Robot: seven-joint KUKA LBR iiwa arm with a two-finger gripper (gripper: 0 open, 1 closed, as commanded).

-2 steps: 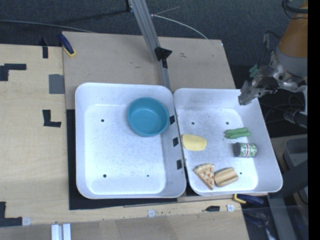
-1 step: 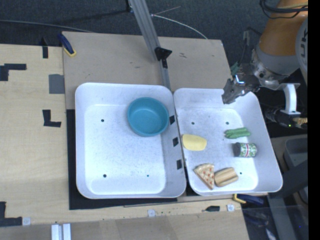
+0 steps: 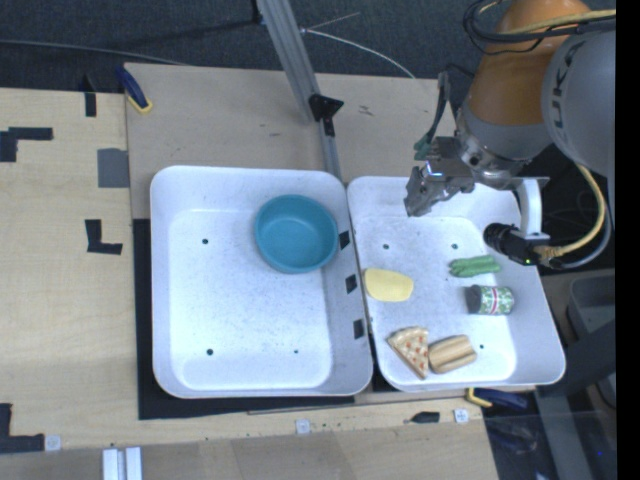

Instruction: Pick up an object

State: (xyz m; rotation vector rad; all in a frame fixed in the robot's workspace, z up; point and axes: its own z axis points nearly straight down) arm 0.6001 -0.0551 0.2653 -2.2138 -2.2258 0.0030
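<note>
Camera view: the gripper (image 3: 428, 190) is seen above the far part of the right bin (image 3: 535, 368), well apart from every object in it; whether it is wide or narrow cannot be told, and nothing is seen between its tips. Nearer than the gripper, a yellow piece (image 3: 388, 285) lies by the bin's left wall. A green pod (image 3: 474, 265) and a small can (image 3: 490, 300) lie toward its right side. A pizza slice (image 3: 410, 350) and a bread roll (image 3: 451, 352) are placed at its near edge. A blue bowl (image 3: 295, 232) sits in the left bin (image 3: 190, 298).

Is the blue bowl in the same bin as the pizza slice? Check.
No: the blue bowl sits in the left bin, the pizza slice in the right bin.
</note>
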